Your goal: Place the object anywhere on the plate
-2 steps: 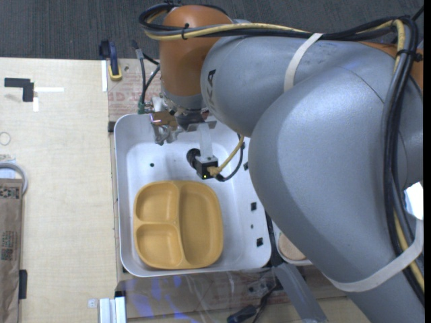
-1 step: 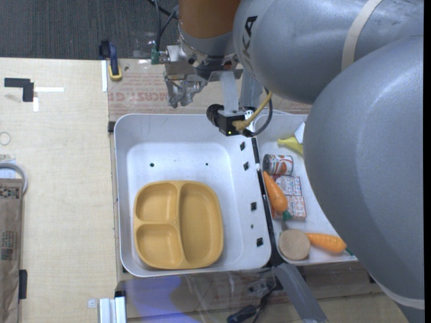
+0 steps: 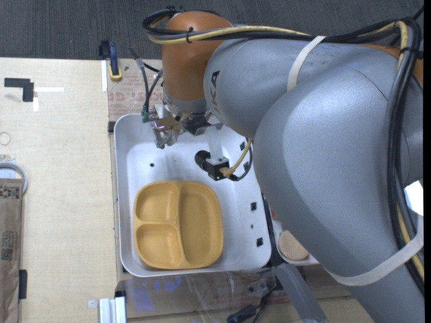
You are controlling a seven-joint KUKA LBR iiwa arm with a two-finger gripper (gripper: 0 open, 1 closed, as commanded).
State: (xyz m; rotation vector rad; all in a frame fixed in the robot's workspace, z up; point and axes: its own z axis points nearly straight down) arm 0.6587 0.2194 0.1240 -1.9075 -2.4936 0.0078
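A yellow plate point(image 3: 178, 224) with three compartments lies in the near half of the left white bin point(image 3: 128, 180); nothing rests on it. My gripper point(image 3: 164, 133) hangs below the orange wrist band, over the bin's far left corner, well beyond the plate's far edge. I see nothing held in it. A tan round object point(image 3: 293, 247) peeks out from under the arm in the right bin, mostly hidden by the grey arm.
The big grey arm point(image 3: 323, 147) covers most of the right bin. A black cable connector point(image 3: 212, 165) hangs beside the wrist above the bin floor. A light wooden bench surface point(image 3: 54, 180) lies left of the bin, with a brown packet point(image 3: 8, 247) at its left edge.
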